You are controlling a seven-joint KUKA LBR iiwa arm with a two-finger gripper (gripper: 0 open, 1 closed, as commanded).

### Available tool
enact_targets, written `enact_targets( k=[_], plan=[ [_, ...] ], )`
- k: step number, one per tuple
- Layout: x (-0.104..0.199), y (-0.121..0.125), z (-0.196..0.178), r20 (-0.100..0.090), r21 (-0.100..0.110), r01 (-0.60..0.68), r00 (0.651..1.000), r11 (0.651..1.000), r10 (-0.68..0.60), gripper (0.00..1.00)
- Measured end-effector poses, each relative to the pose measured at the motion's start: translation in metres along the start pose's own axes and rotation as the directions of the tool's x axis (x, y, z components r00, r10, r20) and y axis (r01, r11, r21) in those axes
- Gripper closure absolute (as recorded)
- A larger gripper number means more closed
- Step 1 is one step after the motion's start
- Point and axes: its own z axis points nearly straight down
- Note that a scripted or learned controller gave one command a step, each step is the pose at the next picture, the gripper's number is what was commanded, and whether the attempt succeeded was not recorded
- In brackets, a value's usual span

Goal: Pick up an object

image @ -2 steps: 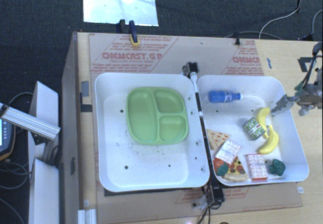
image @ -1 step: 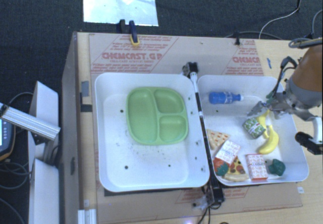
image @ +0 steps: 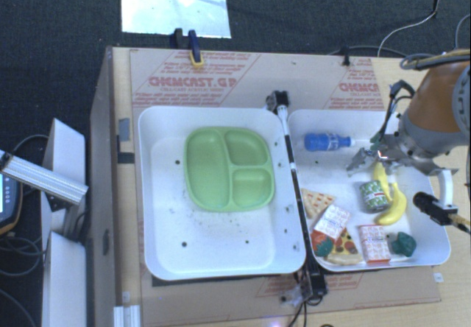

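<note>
A grey robot arm is reaching into the right bin [image: 441,244], its gripper [image: 377,160], jaws apparently open and empty, hovering over the banana [image: 394,204] at the bin's three o'clock; next, it seems, comes lowering and closing.

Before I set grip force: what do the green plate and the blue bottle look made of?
Green plate: probably moulded plastic, matte pale green, one piece with three pressed compartments. Blue bottle: likely glossy plastic, lying on its side, with a white cap end; too small to be sure.
</note>
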Motion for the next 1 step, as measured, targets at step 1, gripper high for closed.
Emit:
enact_targets(
  k=[1],
  plan=[
    [-0.0023,-0.0343,0.04,0.001,-0.001,-0.002,1.0,1.0,0.002,0.0]
  ],
)
